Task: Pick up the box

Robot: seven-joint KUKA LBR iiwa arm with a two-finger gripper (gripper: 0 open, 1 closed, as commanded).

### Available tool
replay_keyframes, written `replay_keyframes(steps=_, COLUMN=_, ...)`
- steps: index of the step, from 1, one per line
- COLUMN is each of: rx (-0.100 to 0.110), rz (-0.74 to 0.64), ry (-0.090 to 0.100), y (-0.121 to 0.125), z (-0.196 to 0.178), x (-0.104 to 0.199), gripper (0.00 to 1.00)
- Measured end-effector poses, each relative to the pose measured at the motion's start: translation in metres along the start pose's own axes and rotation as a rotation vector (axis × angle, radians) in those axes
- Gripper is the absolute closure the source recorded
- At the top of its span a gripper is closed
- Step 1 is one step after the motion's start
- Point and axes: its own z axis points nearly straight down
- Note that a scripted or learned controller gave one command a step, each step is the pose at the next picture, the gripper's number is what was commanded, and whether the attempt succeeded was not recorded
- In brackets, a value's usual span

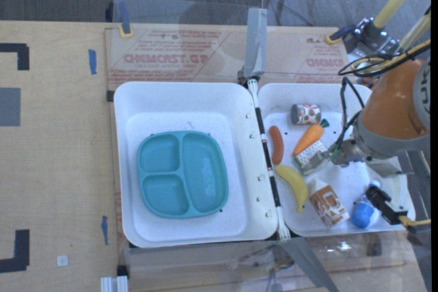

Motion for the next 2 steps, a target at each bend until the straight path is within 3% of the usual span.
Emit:
replay_keyframes(steps=1, rx=0.012, rz=-0.042, ry=0.003, y=0.049, z=0.003, x=0.011, gripper=0.0)
replay_keyframes(steps=2, rx=0.003, rz=-0.038, ry=-0.004, y=0.051, z=-0.009, x=0.007, gripper=1.0)
